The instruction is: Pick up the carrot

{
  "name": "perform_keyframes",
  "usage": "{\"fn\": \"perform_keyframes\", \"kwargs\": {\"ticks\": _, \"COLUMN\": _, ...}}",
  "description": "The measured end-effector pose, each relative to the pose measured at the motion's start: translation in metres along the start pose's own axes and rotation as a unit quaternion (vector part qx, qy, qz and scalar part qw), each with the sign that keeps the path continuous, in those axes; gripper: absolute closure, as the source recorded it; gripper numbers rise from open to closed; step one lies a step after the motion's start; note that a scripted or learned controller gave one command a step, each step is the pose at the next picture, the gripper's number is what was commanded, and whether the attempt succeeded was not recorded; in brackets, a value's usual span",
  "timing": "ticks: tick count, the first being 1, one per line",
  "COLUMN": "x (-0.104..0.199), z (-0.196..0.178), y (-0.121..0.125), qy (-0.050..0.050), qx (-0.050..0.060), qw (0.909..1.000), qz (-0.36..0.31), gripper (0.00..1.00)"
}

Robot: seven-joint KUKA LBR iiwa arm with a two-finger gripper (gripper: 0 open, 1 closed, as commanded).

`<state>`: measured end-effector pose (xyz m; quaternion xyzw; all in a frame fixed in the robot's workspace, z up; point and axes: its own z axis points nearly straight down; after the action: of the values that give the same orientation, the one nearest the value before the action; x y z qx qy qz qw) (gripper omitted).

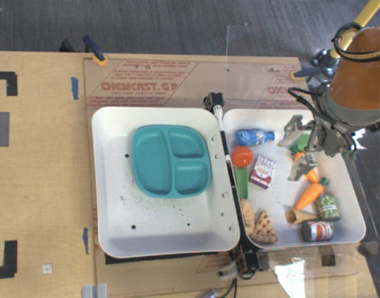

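**Carrot lies slanted in the right bin, below the end effector**

The carrot [310, 194] lies in the right bin [357, 228], toward its right side. Its long axis runs on a diagonal: the narrow orange tip points down and left, the thicker end with a bit of green points up and right. A second small orange piece [312, 175] sits just above it, too blurred to name.

The end effector [303, 160] hangs just above the carrot's upper end; whether its fingers are spread or closed cannot be told, and nothing is seen between them.

Around the carrot: one green-labelled can [328, 207] just to its right, one red can [317, 231] below, one cone-shaped piece [297, 215] at its lower left. Further left lie one small maroon box [262, 171], one blue bottle [254, 136], one red-orange ball [242, 157] above a green stick [241, 182], and two pastry-like pieces [258, 222].

The left bin [109, 185] holds one teal divided plate [171, 160]. Both bins rest on the brown surface [41, 166].
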<state>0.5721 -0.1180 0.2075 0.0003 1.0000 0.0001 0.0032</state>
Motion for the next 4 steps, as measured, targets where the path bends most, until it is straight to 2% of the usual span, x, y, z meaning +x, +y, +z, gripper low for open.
{"fn": "perform_keyframes", "kwargs": {"ticks": 1, "x": 0.039, "z": 0.107, "y": -0.07, "qy": 0.007, "qx": -0.001, "qw": 0.9998, "qz": -0.016, "gripper": 0.0}}
{"fn": "perform_keyframes", "kwargs": {"ticks": 2, "x": 0.031, "z": 0.089, "y": -0.065, "qy": -0.004, "qx": 0.001, "qw": 0.9998, "qz": -0.021, "gripper": 1.0}}
{"fn": "perform_keyframes", "kwargs": {"ticks": 3, "x": 0.076, "z": 0.021, "y": 0.037, "qy": 0.001, "qx": -0.001, "qw": 0.9955, "qz": 0.094, "gripper": 1.0}}
{"fn": "perform_keyframes", "kwargs": {"ticks": 4, "x": 0.075, "z": 0.011, "y": 0.037, "qy": -0.002, "qx": 0.0, "qw": 0.9955, "qz": 0.094, "gripper": 1.0}}
